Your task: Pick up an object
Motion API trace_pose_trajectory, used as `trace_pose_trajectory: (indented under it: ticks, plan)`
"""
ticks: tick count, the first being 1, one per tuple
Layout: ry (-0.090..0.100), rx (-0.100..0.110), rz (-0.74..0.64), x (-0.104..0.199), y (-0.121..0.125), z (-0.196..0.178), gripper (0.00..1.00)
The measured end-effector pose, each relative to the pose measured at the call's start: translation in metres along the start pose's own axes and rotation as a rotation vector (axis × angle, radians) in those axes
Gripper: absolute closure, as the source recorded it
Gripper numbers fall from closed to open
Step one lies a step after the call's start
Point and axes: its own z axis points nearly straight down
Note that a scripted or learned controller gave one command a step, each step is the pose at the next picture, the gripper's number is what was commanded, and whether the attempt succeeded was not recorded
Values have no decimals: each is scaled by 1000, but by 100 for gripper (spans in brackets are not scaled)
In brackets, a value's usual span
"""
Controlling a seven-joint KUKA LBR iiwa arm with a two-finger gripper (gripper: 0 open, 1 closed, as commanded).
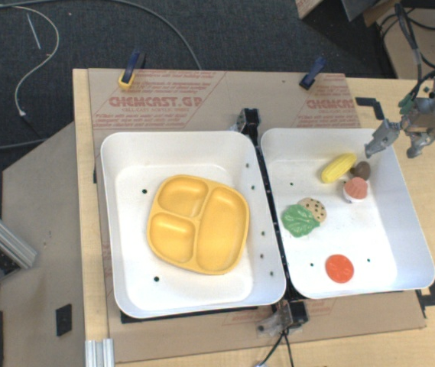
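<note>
Evidently the objects are laid out for sorting between two bins: a yellow divided plate (199, 224) is set in the left bin (118, 167), while the small pieces are gathered in the right bin (400, 228), within easy reach of the arm that comes in from the right. A yellow corn cob (337, 167) is placed near the far side of that bin, with a small brown piece (361, 170) just beside it and a pink-and-white piece (355, 189) touching or nearly touching both. A green leafy piece (299, 222) is seen toward the middle, with a speckled cookie (313, 209) overlapping its upper edge. A round orange slice (339, 268) is kept well apart near the front, which is judged to make it the easiest thing to take cleanly.

The gripper (397, 142) is held above the bin's far right corner, beside the corn cob cluster, and its two grey fingers (380, 138) are seen spread apart with nothing between them. No object is yet lifted.

Much of the arm is cut off by the right edge. How high the fingers are above the bin floor cannot be judged from this slanted view, and what the brown piece represents is too small to be made out.
</note>
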Motion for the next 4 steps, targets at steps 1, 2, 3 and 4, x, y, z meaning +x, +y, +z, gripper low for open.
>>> trace_pose_trajectory:
  ticks: [1, 2, 3, 4]
  plan:
    - [-3, -12, -3, 1, 2, -7, 0]
    - [-1, -7, -4, 8, 8, 40, 0]
    - [-1, -7, -2, 6, 1, 86, 0]
    - [0, -5, -2, 4, -3, 149, 0]
